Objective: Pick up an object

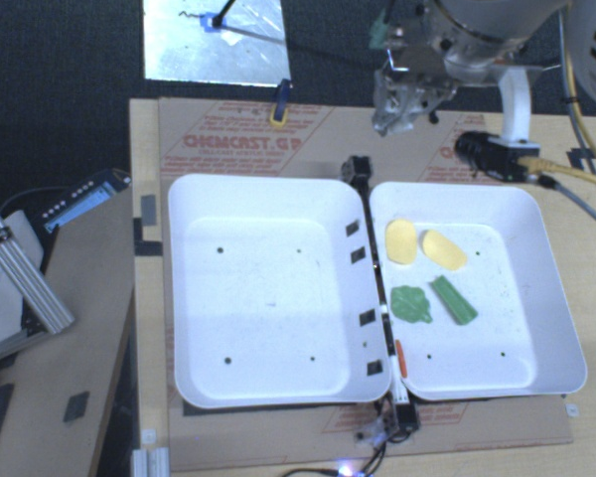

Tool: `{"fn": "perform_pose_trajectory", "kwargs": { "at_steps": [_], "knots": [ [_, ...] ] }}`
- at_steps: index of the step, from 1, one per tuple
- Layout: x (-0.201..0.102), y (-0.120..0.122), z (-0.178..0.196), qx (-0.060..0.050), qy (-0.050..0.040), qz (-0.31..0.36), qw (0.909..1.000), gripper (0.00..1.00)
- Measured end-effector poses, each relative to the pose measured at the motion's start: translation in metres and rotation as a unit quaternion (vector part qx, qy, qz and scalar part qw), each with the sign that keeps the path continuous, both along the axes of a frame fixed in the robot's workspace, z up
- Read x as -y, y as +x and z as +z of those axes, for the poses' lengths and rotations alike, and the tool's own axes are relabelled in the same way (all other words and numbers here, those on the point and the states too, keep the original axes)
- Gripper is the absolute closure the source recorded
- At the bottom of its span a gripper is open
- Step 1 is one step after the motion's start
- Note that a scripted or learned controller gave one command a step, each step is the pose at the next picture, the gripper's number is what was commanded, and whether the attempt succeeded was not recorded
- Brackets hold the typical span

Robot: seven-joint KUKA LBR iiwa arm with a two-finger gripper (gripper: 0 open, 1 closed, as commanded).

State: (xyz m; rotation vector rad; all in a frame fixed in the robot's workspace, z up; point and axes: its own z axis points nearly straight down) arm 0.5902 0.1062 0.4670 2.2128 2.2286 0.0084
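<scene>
The right bin (551,296) holds two pale yellow pieces (401,240) (443,249) side by side near its back left. In front of them lie a green leafy piece (411,304) and a green oblong piece (454,299). A thin orange stick (401,357) rests along the bin's left wall. My gripper (394,114) hangs high above the bench, behind the bins' back edge, well clear of every object. Nothing is between its fingers.
The left bin (184,296) stands beside the right one, joined by a black clipped divider (370,266). A shiny metal sheet (216,26) lies at the back left. A yellow clip (278,115) sits on the cardboard behind the left bin.
</scene>
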Motion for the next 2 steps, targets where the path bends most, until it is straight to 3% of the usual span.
{"fn": "perform_pose_trajectory", "kwargs": {
  "at_steps": [1, 2],
  "knots": [
    [-0.003, -0.108, 0.008, -0.002, -0.0004, 0.0, 1.0, 1.0],
    [-0.033, -0.02, 0.018, 0.001, -0.0013, 0.0, 1.0, 1.0]
  ]
}}
